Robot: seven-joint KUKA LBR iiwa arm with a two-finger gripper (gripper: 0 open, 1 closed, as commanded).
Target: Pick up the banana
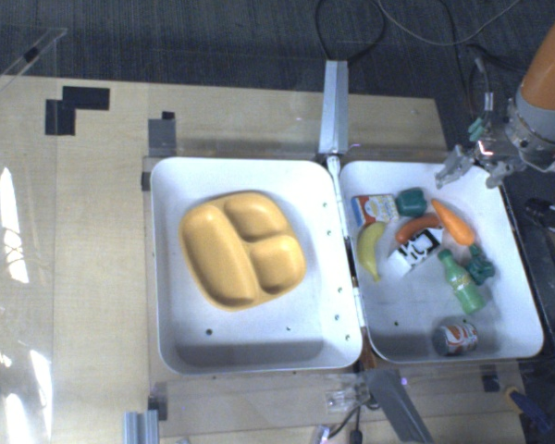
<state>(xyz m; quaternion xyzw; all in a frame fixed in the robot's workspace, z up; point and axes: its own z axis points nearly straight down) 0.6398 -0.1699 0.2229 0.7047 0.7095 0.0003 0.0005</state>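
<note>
The banana (pixel 370 250) is yellow with a greenish tip. It lies lengthwise at the left side of the right bin (pixel 527 326), close to the wall between the bins. My gripper (pixel 472 171) hangs over the right bin's far edge, up and to the right of the banana and well apart from it. Its two fingers are spread open with nothing between them. The grey arm with its orange band (pixel 550 67) enters from the upper right.
Around the banana lie a small carton (pixel 376 209), a teal piece (pixel 411 201), a red sausage (pixel 416 228), a carrot (pixel 453 222), a white box (pixel 414 251), a green bottle (pixel 462 283) and a can (pixel 457 337). A yellow divided tray (pixel 242 248) sits in the left bin (pixel 166 340).
</note>
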